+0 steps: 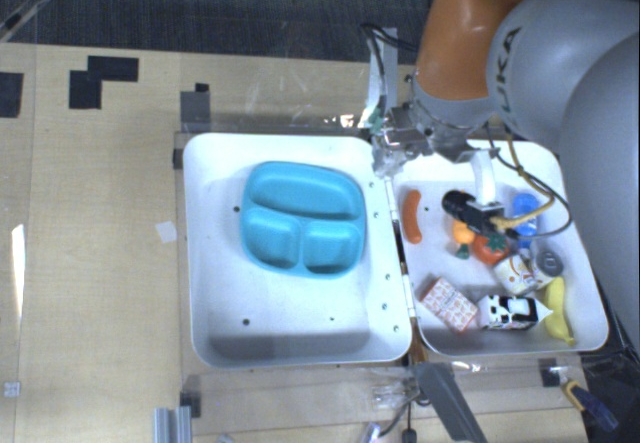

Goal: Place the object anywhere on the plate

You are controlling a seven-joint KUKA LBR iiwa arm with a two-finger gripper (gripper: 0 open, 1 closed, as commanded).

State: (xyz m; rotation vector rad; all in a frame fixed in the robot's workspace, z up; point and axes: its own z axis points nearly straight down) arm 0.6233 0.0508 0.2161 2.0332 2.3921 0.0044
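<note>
Arm (520, 41): grey with an orange band, reaching in from the right, wrist above the far edge of the right bin
Gripper (388, 153): low over the far left corner of the right bin, by the wall between the 2 bins; whether it is open or closed, or has hold of anything, cannot be told from here
Left bin (210, 331): white, bears the plate
Plate (300, 216): blue, 3 compartments, lying in the middle of the left bin, nothing on it
Right bin (590, 331): white, holds the loose things
Sausage (411, 216): orange-red, lying lengthwise near the left wall of the right bin, just below the gripper, apart from it
Box (448, 303): red-and-white checked, near the front left
Cow (510, 311): black-and-white toy, beside the box
Banana (556, 309): yellow, at the front right
Clutter (490, 226): black, orange and blue pieces heaped together mid-bin
</note>
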